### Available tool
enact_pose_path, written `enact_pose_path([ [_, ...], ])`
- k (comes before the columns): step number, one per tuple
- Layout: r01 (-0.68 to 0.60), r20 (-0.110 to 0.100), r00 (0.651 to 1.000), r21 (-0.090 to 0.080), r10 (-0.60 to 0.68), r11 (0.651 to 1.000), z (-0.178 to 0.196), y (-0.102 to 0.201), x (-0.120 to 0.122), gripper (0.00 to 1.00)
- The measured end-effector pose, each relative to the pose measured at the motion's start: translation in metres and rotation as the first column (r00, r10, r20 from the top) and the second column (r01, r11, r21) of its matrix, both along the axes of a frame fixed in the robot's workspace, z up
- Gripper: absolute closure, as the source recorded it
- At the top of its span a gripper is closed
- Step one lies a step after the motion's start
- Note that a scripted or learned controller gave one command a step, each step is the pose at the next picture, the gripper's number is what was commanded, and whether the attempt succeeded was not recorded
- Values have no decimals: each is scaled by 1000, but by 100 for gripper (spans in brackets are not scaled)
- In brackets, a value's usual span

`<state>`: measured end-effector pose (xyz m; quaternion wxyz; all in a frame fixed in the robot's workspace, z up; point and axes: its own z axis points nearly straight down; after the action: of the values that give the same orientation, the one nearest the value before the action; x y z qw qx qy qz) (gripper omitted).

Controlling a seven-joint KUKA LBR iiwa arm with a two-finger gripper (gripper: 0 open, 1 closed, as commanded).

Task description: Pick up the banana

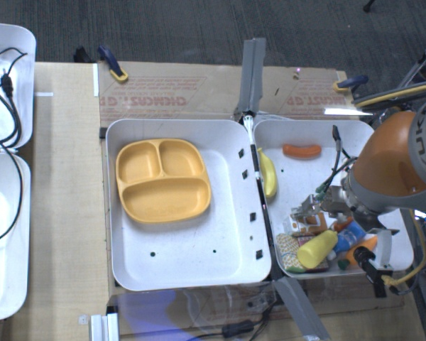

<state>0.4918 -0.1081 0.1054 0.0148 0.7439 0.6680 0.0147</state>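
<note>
The end effector [314, 206] hangs low over the clutter in the right bin [319, 135], its grip state impossible to tell, while the banana [268, 175] lies apart against that bin's left wall, so the pickup looks undone.

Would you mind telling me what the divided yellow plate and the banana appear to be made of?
The divided plate looks like moulded plastic with a matte finish: uniform orange-yellow, smooth rounded compartment walls. The banana seems to be a plastic toy, evenly yellow with a slight sheen, though real fruit cannot be ruled out.
</note>
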Motion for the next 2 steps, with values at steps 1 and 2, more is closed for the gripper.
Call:
enact_pose_path([
  [1, -279, 3, 960, -19, 279, 960, 1, -4, 2, 0],
  [2, -599, -8, 801, -34, 599, 800, 1, -4, 1, 0],
])
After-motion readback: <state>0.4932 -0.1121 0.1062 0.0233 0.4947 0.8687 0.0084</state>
